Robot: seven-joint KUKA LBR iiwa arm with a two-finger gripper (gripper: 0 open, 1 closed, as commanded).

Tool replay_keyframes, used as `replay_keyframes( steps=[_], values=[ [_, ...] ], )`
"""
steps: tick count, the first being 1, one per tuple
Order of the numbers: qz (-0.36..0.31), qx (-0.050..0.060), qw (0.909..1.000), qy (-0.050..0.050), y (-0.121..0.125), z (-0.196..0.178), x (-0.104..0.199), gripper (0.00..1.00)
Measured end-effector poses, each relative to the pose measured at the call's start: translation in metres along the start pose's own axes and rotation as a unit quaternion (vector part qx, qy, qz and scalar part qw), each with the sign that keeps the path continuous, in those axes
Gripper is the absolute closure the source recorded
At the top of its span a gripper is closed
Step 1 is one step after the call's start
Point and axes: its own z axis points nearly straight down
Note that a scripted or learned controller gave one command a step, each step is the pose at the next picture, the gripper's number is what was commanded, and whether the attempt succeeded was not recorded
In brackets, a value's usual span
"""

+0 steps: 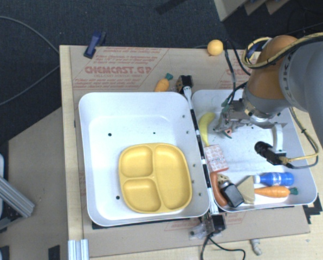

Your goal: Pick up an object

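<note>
My gripper hangs low over the back left part of the right bin, just right of a yellow banana that lies along the bin's left wall. I see nothing held in it. In front of the banana lies a red and white packet. Along the bin's front sit a black block, a beige piece, a blue and white bottle and a carrot. The arm's grey wrist and orange band cover the bin's back right.
The left bin holds a yellow divided plate. Behind the bins, on the cardboard, lie a small orange toy, a black part, an orange ball and a blue object. Cables trail off the arm.
</note>
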Motion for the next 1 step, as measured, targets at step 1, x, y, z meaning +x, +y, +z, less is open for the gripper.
replay_keyframes(
  steps=[1],
  values=[
    [0.0,0.0,1.0,0.0,-0.0253,-0.0907,0.036,1.0]
  ],
)
